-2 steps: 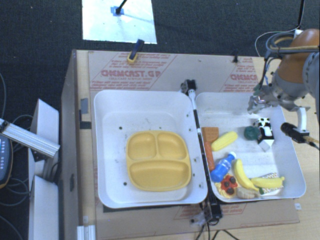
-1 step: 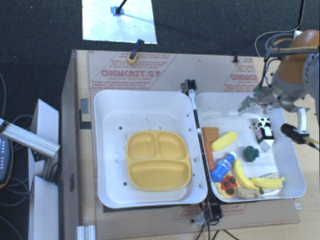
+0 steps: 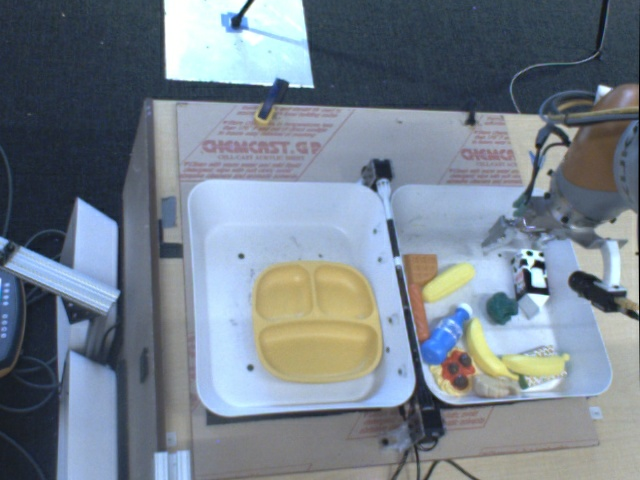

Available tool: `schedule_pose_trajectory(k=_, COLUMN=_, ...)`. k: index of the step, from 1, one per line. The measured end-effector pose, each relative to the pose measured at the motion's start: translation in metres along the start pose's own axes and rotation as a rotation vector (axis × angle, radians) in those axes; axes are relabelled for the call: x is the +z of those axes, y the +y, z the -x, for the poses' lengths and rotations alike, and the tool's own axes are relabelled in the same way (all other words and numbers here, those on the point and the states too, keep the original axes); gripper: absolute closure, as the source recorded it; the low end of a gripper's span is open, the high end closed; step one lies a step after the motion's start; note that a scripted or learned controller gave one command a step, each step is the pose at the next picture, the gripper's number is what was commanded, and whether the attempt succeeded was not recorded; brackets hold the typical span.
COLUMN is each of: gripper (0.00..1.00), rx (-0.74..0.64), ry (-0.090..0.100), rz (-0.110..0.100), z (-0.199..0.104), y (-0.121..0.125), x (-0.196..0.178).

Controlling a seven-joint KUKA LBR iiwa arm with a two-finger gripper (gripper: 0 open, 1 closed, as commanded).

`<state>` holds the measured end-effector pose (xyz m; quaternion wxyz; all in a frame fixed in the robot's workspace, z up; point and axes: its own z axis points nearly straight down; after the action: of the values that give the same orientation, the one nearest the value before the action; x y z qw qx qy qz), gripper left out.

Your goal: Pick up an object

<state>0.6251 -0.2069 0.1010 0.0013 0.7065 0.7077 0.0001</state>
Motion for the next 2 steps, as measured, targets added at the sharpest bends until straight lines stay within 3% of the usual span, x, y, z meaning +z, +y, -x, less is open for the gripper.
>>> schedule_pose_trajectory(k=1, gripper=0.00, rx=0.001, ry=0.001, rz=-0.001, z=0.000, y=-0.042, x=0.001)
schedule_pose_trajectory(k=2, gripper=0.00, rx=-0.003, ry=0.000, rz=0.004, z=-0.001, y=0.027, x=-0.058)
